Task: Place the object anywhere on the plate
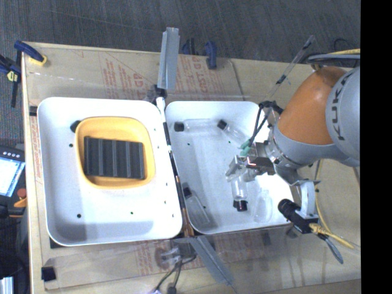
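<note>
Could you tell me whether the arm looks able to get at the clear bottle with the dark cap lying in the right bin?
Probably yes: the pincer hangs just above the clear bottle in the right bin, with nothing lying over it.

A pale wooden worktop (257, 78) carries two shallow white bins touching side by side: the left bin (55, 164) and the right bin (202, 139). Blue clamps (27, 51) grip the worktop's far edge.
</note>
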Available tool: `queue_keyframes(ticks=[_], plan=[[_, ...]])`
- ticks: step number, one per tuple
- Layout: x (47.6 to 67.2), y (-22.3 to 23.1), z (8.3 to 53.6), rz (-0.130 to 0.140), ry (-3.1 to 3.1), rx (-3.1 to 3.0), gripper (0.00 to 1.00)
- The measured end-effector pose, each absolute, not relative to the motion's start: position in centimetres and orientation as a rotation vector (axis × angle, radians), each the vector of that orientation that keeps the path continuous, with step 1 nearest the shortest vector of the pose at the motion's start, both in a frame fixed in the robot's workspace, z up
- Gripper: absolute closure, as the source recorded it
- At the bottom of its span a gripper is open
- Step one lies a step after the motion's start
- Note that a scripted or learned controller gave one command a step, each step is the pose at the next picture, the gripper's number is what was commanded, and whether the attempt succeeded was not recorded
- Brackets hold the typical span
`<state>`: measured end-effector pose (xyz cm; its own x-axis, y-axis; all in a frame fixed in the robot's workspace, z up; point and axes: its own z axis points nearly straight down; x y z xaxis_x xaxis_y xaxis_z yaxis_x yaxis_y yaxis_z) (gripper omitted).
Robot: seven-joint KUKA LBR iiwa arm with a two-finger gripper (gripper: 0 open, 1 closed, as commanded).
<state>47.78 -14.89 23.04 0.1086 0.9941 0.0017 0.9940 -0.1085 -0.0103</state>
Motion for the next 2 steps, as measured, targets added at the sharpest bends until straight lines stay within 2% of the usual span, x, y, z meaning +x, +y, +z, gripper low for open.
queue_keyframes(ticks=[1, 2], plan=[[52.1, -4.7, 23.7, 0.003, -2.277, -2.161, 1.0], [58.7, -1.4, 21.3, 0.006, -2.356, -2.072, 1.0]])
